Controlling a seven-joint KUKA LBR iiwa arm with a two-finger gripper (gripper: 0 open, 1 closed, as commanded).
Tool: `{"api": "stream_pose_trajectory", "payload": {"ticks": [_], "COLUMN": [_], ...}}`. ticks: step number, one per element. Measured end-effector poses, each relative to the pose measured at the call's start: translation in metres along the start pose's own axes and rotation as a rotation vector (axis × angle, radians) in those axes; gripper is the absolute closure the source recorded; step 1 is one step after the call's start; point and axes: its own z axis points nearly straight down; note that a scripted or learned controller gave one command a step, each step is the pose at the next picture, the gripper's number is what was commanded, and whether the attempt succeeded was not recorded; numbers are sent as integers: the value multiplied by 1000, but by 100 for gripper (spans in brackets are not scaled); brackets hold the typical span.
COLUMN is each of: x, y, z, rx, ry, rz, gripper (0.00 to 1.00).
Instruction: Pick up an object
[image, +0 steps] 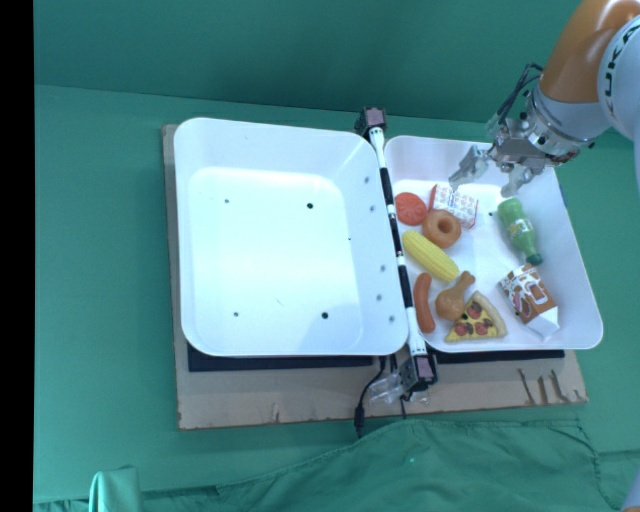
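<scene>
The toys lie in the right bin (585, 300), right of centre in the frame. A green bottle (519, 229) lies nearest the pincer (490, 172), just below it and apart. Left of the bottle are a candy pack (454, 203), a donut (441, 229) and a red slice (410, 208). Lower down lie corn (429, 256), a sausage (424, 302), a drumstick (455, 295), a pizza slice (473, 320) and a carton (530, 298). The pincer hangs over the bin's upper part, fingers spread, nothing between them. The arm (590, 60) enters from the upper right. The left bin (280, 140) sits beside it on the green tabletop (100, 250).
</scene>
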Motion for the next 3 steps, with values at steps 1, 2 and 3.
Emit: {"api": "stream_pose_trajectory", "payload": {"ticks": [1,2,3], "x": [-2,-4,-5], "y": [5,9,12], "z": [41,51,38], "rx": [-1,-22,-34], "ry": [0,-4,-8], "rz": [0,-2,1], "gripper": [0,0,100]}}
